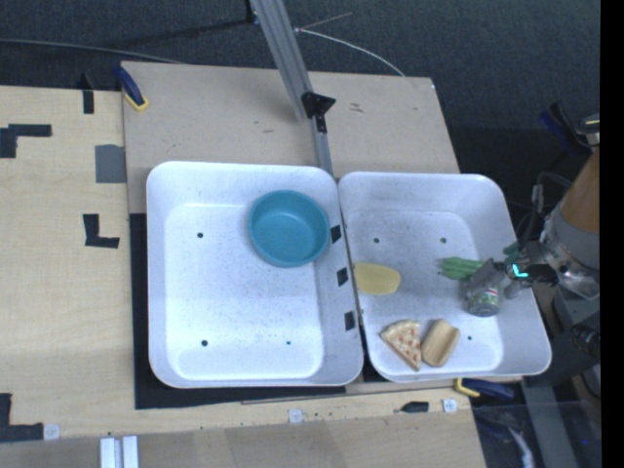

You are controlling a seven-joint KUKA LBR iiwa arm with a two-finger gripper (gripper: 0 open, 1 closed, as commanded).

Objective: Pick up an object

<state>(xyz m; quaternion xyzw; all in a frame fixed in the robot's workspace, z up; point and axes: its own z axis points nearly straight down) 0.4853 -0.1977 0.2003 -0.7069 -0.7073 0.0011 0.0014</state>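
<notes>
Robot lab: taped bench (58, 291), two white bins (161, 261), toy food.

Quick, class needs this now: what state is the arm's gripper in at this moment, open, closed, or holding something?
Gripper: low over the right bin, by the green object; whether it is open, closed or holding anything cannot be told.

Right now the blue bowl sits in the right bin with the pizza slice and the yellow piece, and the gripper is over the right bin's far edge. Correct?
Not quite. In the camera view the blue bowl sits in the left bin, apart from the pizza slice and yellow piece in the right bin. The gripper placement stands.
</notes>
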